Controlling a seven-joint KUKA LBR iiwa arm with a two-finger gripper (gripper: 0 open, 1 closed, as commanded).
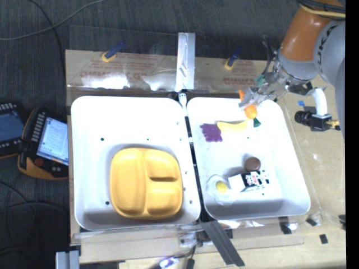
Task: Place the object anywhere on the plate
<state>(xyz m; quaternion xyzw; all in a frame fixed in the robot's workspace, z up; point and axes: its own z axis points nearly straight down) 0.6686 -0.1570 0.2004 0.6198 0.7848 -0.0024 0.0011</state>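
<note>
orange, small and rounded: the carrot-like toy (251,111) we log at the far right corner of the right bin (291,144), directly under the gripper (255,98), with a dark green tip beside it. whether the tool has it we cannot tell (the tool's end merges with the toy from this slant), nor how wide the tool stands.

item: yellow plate (147,181), three compartments, lying in the left bin (90,150), well apart from the toy and across the divider between the bins.

item: banana (233,125), yellow, lying just beside the orange toy.

item: purple grape cluster (211,132), near the banana on its left.

item: brown round piece (252,163); black-and-white printed packet (253,180); white cup with a yellow centre (219,186), all toward the near end of the right bin.

handling, as we judge it: the orange toy looks like light hollow plastic, stiff, smooth and so inclined to slip or roll from a pinch. we would take it across its narrow width at mid-body, not at the tapered green end. it sits close to the bin wall and the banana, so a finger may foul either one. breakage seems unlikely; a drop over the plate should do no harm.
</note>
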